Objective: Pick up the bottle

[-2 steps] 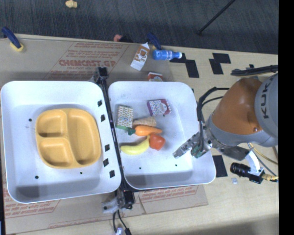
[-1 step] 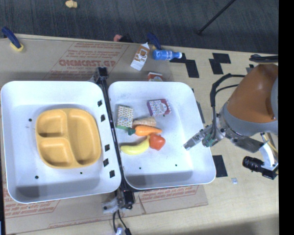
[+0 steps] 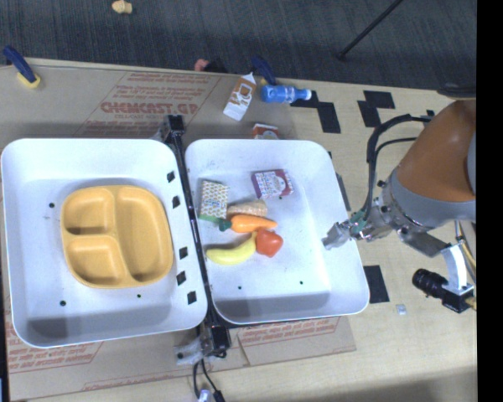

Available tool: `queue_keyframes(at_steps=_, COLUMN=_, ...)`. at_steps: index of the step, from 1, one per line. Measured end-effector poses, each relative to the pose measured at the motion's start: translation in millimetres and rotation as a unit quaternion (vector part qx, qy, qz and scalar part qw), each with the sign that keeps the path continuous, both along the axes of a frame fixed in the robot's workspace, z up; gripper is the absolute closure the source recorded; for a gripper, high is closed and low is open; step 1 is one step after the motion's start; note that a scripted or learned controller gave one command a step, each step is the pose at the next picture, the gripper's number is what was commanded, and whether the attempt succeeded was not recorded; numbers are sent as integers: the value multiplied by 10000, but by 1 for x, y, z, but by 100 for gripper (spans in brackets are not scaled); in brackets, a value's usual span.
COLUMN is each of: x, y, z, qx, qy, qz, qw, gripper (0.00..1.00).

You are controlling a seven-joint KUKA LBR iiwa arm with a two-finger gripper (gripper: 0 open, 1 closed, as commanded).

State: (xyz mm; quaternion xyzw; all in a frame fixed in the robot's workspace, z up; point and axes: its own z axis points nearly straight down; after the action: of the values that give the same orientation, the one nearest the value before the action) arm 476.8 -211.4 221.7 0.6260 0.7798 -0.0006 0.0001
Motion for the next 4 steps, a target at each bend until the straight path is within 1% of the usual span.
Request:
queue_keyframes(at_steps=1, x=0, y=0, z=6, qx=9, qy=8, qz=2871, qw=9579, gripper=100)
queue_keyframes(at_steps=2, x=0, y=90, z=12, qx=12, qy=12, qz=3056, qw=9521, gripper=100)
queue_keyframes(at_steps=3, x=-1, y=40, z=-8, qx=18, qy=18, qz=2506, qw=9681, gripper=100)
queue_keyframes(at_steps=4, x=0, y=0, z=15, qx=0, qy=2, qz=1352, qw=9908, gripper=100)
